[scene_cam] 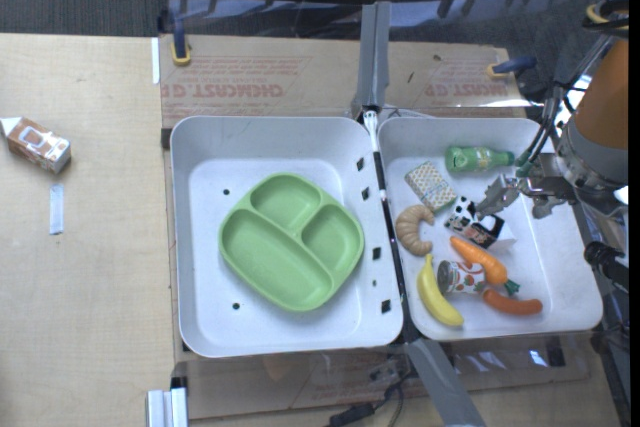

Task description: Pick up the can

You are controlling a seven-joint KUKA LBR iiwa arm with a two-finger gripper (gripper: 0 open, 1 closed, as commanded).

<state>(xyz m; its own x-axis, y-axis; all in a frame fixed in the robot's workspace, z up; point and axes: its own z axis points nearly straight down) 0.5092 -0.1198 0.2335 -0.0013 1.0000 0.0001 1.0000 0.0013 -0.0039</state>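
Can point(461, 278) lying tipped below and a little left of the jaws, hemmed between banana point(438, 293) and carrot point(480, 258), so gripper point(520, 198) hanging spread and empty, probably seeking a clear approach.

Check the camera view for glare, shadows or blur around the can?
Camera view: lighting even, shadows soft. The can is small and its label unreadable, wedged between banana and carrot. Gripper looks slightly soft against the white right bin. Mild sheen on the clear sheet at the top.
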